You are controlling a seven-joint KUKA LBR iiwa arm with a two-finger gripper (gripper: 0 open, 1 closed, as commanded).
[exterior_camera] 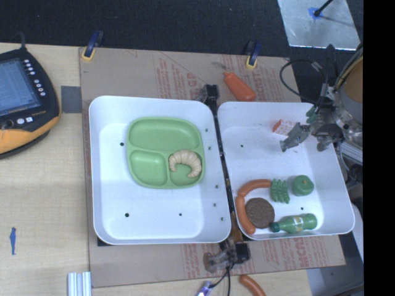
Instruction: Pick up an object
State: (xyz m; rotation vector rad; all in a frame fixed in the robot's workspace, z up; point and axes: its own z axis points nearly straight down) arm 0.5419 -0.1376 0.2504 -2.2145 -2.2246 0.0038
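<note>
My gripper (pixel 304 144) hangs over the upper right part of the right bin (pixel 247 119), fingers spread open with nothing between them. A small orange and white piece (pixel 282 126) lies just left of it near the bin's back wall. Toward the bin's front lie a curved orange sausage (pixel 242 197), a round brown patty (pixel 260 211), a green bottle on its side (pixel 296 223), a green ridged toy (pixel 280 190) and a round green toy (pixel 302 185). In the left bin (pixel 111 214) a green divided plate (pixel 148 162) carries a croissant (pixel 186 163).
An orange carrot-like toy (pixel 239 87) lies on the cardboard behind the bins, and another orange piece (pixel 253 283) in front of them. A teach pendant (pixel 24 103) rests at the far left. Blue clamps (pixel 92 44) hold the cardboard's back edge.
</note>
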